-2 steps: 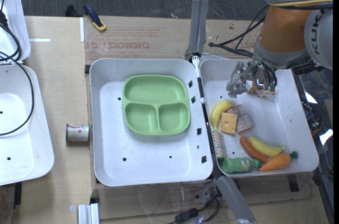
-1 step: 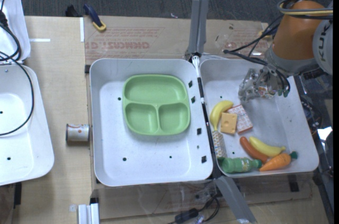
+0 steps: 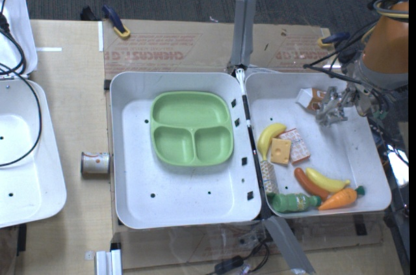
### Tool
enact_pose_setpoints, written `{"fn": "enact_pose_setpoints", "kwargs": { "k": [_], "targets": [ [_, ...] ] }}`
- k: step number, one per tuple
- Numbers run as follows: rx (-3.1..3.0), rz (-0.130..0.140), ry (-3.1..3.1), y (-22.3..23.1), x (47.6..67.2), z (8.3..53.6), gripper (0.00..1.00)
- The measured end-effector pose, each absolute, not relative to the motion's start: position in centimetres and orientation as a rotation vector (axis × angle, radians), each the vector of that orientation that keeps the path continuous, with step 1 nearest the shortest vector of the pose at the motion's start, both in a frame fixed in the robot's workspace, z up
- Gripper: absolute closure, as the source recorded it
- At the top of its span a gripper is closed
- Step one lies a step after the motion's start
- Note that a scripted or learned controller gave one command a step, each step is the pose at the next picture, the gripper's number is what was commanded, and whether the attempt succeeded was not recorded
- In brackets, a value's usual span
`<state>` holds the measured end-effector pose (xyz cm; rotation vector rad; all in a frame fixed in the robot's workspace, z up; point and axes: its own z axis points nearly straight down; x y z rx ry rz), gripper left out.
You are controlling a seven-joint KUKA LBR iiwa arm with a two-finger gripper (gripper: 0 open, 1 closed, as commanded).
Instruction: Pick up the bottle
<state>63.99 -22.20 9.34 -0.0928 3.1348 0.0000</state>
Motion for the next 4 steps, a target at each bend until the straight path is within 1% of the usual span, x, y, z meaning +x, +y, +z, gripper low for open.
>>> {"fn": "enact_pose_setpoints", "kwargs": {
  "k": [1,2,3,4],
  "targets": [
    [-0.375,-0.001,3.114,-22.1,60.1,9.4,1.0],
    [-0.308,-0.001,3.122,-21.2,50.2,23.3,1.0],
    [-0.614,0.002,3.081,-22.1,50.7,11.6,1.0],
    [-0.895,0.0,3.006,-22.1,52.5,15.0,1.0]
  ]
}}
